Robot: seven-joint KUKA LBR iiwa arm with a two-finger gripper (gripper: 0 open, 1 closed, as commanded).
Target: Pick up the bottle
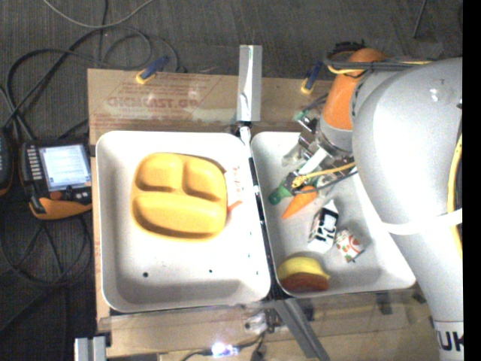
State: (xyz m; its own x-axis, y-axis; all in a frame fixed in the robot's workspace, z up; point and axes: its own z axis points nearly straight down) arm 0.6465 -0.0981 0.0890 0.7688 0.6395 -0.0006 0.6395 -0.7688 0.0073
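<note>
A small black-and-white bottle (323, 229) lies in the middle of the right white bin (391, 277). My gripper (303, 170) hangs over the upper left part of that bin, up and to the left of the bottle and apart from it. Directly below the gripper lies an orange toy carrot (299, 201) with a green top. The arm's grey body covers the right side of the bin.
A yellow-and-red fruit (303, 273) rests at the right bin's front wall, and a small white-and-red object (348, 245) sits right of the bottle. The left bin (180, 277) holds a yellow divided plate (180, 195). A divider rim (259, 201) separates the bins.
</note>
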